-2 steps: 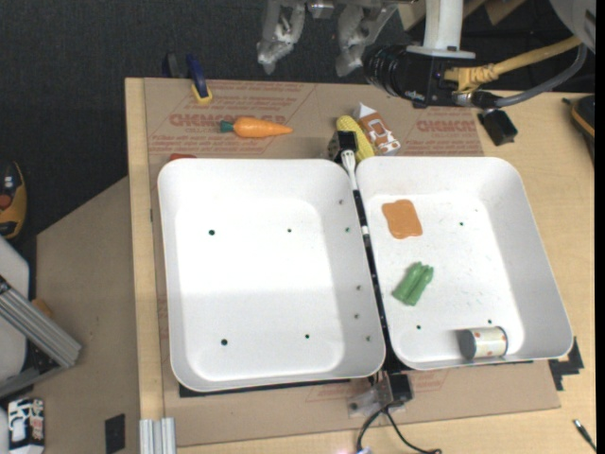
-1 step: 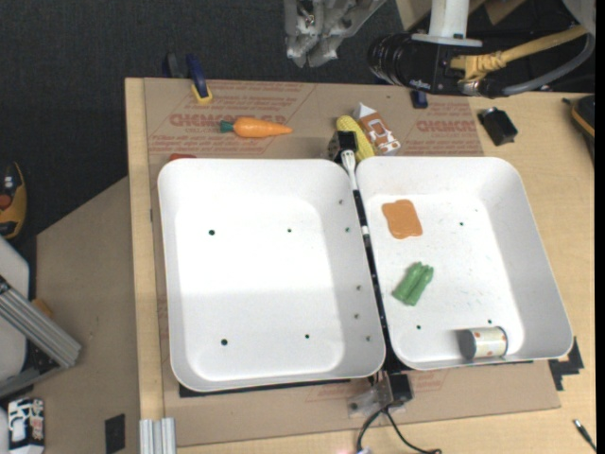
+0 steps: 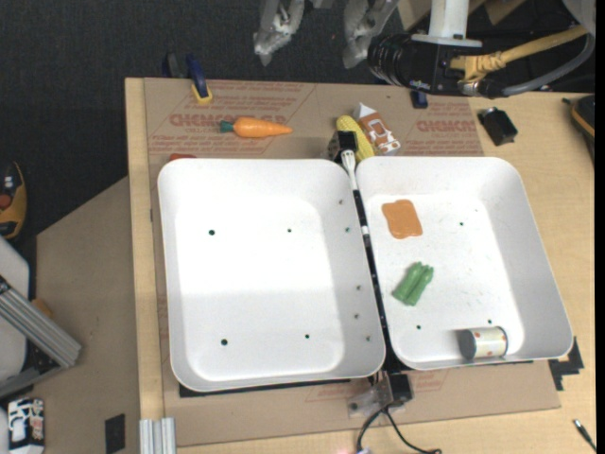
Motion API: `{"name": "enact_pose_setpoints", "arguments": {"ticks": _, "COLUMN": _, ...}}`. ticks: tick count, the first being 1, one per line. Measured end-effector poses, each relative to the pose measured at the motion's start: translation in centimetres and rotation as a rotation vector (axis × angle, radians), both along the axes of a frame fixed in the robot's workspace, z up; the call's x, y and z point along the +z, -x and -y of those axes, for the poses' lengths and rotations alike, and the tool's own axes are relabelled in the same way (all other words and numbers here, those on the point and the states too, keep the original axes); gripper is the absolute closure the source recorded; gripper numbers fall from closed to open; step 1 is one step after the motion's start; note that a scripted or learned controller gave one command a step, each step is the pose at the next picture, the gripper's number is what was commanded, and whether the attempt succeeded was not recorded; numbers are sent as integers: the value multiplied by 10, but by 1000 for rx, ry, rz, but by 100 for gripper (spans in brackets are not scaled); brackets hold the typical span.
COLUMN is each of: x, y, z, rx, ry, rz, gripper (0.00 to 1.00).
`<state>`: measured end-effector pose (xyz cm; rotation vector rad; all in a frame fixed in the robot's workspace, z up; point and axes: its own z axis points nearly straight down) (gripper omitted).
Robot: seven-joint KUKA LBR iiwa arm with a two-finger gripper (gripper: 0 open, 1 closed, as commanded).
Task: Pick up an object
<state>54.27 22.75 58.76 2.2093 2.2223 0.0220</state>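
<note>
Gripper (image 3: 319, 22) fingers spread, clutching nothing, high beyond bins. Green piece (image 3: 413, 283) lies nearer the camera in right bin (image 3: 529, 216), long axis slanted.

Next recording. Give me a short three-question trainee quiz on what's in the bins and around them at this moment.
1. True or false: the toy carrot lies inside the left bin.
2. Which bin holds the green object?
3. Nearest the right bin's front edge: A) orange patch B) can C) green object.

Key: 1 false, it lies on the cardboard behind it. 2 the right bin. 3 B.
</note>
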Motion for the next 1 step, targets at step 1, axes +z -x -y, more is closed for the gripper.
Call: {"name": "enact_pose_setpoints", "arguments": {"ticks": 1, "x": 11, "y": 0, "z": -1, "rx": 1, "ry": -2, "rz": 5, "gripper": 100}}
